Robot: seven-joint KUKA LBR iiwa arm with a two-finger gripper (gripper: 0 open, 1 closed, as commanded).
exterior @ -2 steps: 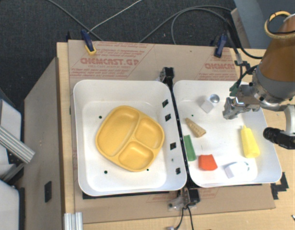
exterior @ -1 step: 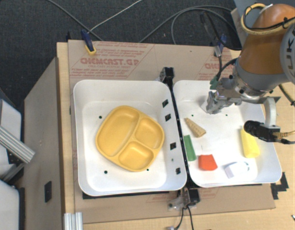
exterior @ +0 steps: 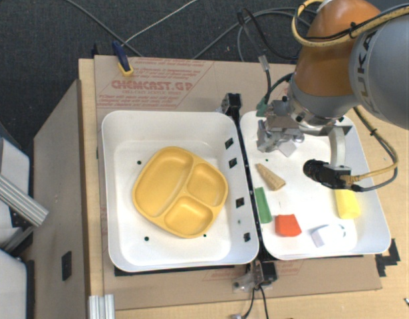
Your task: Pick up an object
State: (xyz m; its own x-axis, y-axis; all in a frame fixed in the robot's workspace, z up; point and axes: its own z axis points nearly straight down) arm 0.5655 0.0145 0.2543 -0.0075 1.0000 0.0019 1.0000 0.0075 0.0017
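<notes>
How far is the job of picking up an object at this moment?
Nothing looks picked up yet. The gripper is low over the right bin, near its top left corner. The tan wedge, green stick, orange block and yellow piece all lie on the bin floor. Grasping and lifting are left.

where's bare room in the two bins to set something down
Left bin: a bare strip along its near edge below the yellow tray, and another behind the tray. Right bin: a patch between the tan wedge and the yellow block. Crowded near the green stick, orange block and under the tool.
</notes>
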